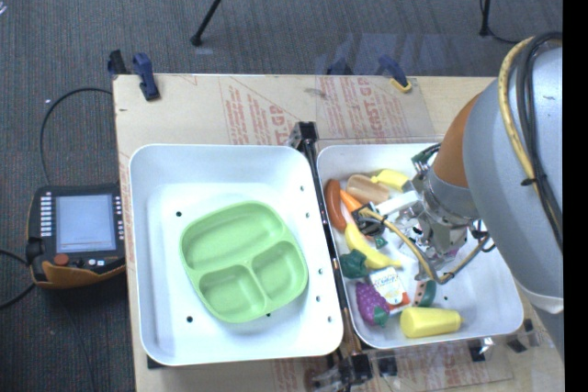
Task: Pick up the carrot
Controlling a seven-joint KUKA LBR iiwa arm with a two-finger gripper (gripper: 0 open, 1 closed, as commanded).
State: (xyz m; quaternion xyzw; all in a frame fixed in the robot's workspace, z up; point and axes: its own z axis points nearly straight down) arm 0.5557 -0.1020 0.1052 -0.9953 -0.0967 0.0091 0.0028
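Observation:
The carrot is a slim orange piece lying near the left wall of the right bin, beside a hot dog and above a banana. My gripper hangs low over the middle of the right bin, to the right of the carrot and apart from it. The wrist and its cables hide the gripper's tip. Nothing can be seen held in it.
The right bin also holds a pale yellow piece, purple grapes, a small carton, a dark green piece and a yellow block. A green divided plate sits in the left bin. The arm fills the right side.

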